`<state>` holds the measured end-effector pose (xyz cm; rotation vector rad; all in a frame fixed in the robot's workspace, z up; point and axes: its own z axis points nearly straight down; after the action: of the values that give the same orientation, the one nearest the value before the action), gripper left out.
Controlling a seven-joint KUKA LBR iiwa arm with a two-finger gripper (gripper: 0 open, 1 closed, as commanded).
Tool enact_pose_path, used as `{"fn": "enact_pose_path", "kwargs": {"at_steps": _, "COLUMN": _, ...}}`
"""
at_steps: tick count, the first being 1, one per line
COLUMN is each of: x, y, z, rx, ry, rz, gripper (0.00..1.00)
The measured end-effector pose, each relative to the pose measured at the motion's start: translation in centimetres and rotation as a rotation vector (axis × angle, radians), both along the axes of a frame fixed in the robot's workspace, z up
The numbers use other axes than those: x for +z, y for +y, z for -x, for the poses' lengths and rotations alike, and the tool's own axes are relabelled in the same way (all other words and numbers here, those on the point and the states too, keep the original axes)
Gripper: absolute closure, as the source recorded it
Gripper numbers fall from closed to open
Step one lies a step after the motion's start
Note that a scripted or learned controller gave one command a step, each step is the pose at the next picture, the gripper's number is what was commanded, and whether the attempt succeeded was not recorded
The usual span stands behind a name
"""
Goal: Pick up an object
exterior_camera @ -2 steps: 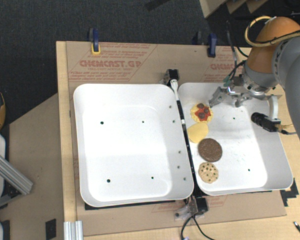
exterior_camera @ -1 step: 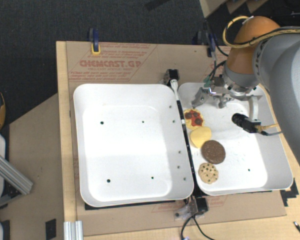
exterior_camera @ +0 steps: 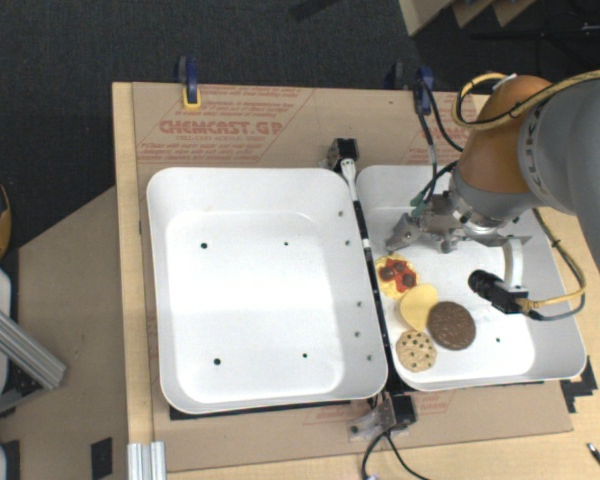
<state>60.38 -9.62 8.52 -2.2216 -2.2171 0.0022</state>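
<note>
— Where the arm [exterior_camera: 540,138] comes in from the right of the frame, what is below it?

— The right bin [exterior_camera: 550,353]. The pincer [exterior_camera: 412,230] hangs over that bin's upper left part, near the divide between the two bins. I cannot tell from here whether it is released or clenched; nothing shows between its tips.

— And the things to pick up?

— They sit in a cluster just below the pincer, along the right bin's left wall. There is a yellow piece with red spots [exterior_camera: 396,274], a pale yellow round [exterior_camera: 418,306] touching it from below, a dark brown disc [exterior_camera: 451,325] overlapping that round, and a chocolate chip cookie [exterior_camera: 416,350] lowest of all, toward the bin's lower left corner.

— The left bin [exterior_camera: 180,198]?

— White, with small dark dots on its floor. Both bins rest on a counter [exterior_camera: 230,118] covered with brown board.
</note>
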Motion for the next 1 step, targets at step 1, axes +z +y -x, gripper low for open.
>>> {"fn": "enact_pose_path", "kwargs": {"at_steps": 1, "x": 10.81, "y": 7.18, "z": -6.79, "rx": 0.012, "ry": -0.021, "rz": -0.001, "gripper": 0.00}}
